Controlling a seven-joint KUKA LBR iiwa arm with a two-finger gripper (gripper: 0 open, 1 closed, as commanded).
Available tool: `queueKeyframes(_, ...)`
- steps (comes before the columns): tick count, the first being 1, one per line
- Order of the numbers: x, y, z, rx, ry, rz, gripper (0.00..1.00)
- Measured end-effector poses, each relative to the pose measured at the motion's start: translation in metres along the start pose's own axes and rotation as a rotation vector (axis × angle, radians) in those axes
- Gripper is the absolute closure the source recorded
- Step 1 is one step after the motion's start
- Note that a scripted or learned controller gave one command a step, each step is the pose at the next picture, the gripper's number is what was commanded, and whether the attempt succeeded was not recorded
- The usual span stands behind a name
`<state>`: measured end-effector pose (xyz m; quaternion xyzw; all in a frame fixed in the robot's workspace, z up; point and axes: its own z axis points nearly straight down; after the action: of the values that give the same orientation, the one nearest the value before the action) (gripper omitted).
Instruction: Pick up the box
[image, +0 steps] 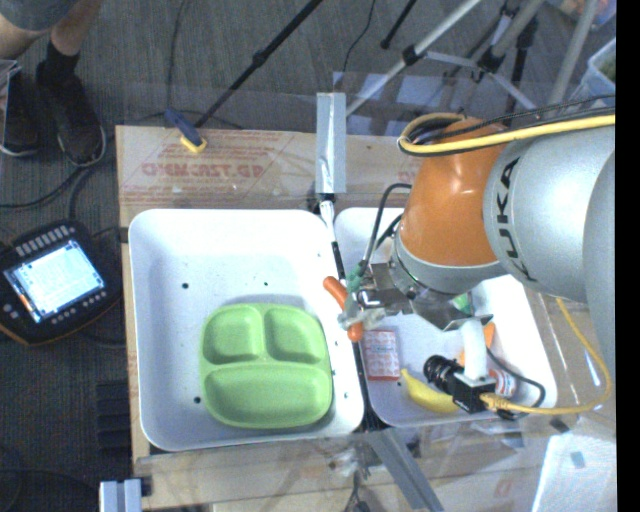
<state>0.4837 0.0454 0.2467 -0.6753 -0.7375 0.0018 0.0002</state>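
Camera view, looking down at a slant, has the grey KUKA arm (560, 210) reaching in from the right, its orange band (450, 200) bulking over the right bin (530, 400) and the wrist pointing down toward that bin's left side. The gripper (372, 300) sits low beneath the band, close to the wall between the two bins; whether it is open or closed cannot be told, since the wrist hides most of it. Just below the gripper lies a small flat box (381, 355) with a red-and-white label, flat on the bin floor. A banana (428, 393) lies just beyond the box. An orange object (335, 291), partly hidden, pokes out beside the gripper. Well to the far side, in the left bin (170, 260), rests a green divided tray (267, 367).
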Motion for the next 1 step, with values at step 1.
queueKeyframes(1, -0.027, 0.006, 0.0645, 0.003, -0.002, 0.684, 1.0)
